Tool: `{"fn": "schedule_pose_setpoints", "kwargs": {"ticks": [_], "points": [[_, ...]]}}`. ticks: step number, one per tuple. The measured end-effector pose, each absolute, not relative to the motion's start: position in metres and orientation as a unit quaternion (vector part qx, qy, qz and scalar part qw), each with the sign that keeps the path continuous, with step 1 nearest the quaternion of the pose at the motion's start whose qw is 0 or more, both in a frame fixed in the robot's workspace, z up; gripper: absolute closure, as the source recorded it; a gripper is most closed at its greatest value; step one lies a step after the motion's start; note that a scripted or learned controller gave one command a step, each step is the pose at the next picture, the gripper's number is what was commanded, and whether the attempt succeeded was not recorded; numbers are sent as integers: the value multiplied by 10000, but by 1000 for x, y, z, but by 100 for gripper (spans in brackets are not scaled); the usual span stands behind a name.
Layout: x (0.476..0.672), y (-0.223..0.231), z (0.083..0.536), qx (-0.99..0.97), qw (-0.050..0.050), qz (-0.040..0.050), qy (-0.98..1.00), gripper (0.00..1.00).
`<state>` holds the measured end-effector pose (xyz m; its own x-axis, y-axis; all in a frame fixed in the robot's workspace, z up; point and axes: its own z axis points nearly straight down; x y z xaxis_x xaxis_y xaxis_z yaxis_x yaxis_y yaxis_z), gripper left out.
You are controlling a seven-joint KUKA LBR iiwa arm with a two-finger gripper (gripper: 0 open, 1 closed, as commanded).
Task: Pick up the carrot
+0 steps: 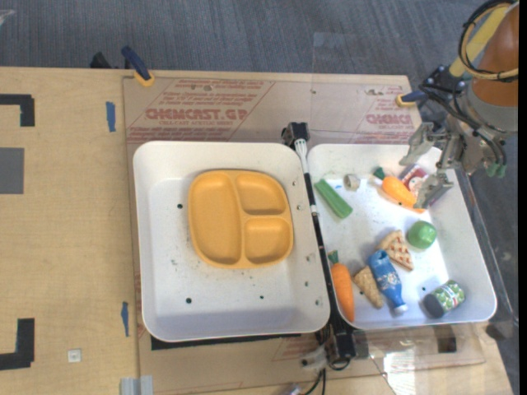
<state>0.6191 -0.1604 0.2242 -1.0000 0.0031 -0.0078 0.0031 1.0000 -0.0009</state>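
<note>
Hanging over the far right corner of the right bin (486, 299), the gripper (429, 169) is spreading its two fingers apart with nothing between them, one finger (417, 149) reaching toward the bin's back wall and the other angling down just beside a small orange veg (398, 190) with a green tip. The carrot (342, 289) is lying well apart from the claw, along the bin's left wall near the front corner, its green top pointing toward the back. A cracker (368, 286) is sitting just beside it, touching a blue bottle (387, 280), and a pizza slice (398, 251) is lying next to that, near a green apple (422, 234). A dark can (445, 297) is resting by the front right corner, and a green block (333, 197) is lying near the left wall toward the back. In the left bin (156, 245), a yellow divided plate (240, 218) is sitting in the middle.
</note>
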Motion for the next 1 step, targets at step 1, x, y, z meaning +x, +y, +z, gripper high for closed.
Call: {"fn": "schedule_pose_setpoints", "kwargs": {"ticks": [1], "points": [[643, -172, 105, 350, 92, -12, 9993, 0]]}}
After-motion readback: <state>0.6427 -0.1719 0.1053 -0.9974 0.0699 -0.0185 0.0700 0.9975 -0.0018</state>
